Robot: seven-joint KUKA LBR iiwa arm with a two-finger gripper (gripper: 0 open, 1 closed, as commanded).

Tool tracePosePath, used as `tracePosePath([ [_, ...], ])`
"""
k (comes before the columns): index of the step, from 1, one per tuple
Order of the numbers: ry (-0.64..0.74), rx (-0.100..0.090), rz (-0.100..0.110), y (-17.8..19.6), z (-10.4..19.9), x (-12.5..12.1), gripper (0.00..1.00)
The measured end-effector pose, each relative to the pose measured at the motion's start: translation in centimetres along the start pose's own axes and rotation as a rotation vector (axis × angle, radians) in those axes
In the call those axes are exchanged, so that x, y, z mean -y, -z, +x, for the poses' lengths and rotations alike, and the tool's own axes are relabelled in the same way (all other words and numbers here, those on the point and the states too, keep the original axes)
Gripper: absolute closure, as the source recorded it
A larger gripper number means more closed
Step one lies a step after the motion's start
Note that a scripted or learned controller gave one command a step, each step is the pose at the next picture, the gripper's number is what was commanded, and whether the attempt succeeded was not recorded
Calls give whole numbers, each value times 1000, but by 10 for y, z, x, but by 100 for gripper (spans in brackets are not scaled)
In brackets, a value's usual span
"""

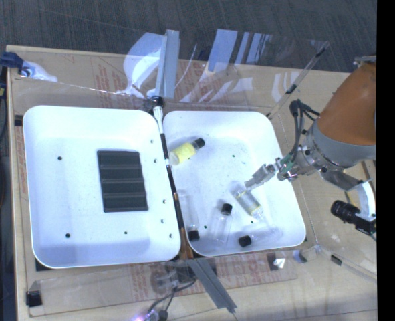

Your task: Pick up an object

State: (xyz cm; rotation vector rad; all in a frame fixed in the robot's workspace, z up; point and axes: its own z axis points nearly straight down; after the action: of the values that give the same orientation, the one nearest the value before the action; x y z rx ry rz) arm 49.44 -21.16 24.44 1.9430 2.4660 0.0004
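Just 1 cam, fixed up above the tabletop (83,69) & looking down at a slant, far enough back to get both white bins (43,139) side by side w/ the arm (347,122) coming in from frame right.

Yellow bottle (184,151) with black cap lies flat in right bin (277,146), upper left; clear vials (248,200) lie lower down.

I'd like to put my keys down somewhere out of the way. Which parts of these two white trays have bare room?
The left tray has room all around the dark ridged block at its middle. In the right tray, the far right corner beyond the yellow bottle is bare. Its near half is crowded: clear bottles with black caps, and the claw reaching in there.
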Motion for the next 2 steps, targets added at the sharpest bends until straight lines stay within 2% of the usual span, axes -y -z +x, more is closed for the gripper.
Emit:
tracePosePath([
  [1,97,-5,6,-135,13,-16,0],
  [2,193,1,0,85,-4,-16,0],
])
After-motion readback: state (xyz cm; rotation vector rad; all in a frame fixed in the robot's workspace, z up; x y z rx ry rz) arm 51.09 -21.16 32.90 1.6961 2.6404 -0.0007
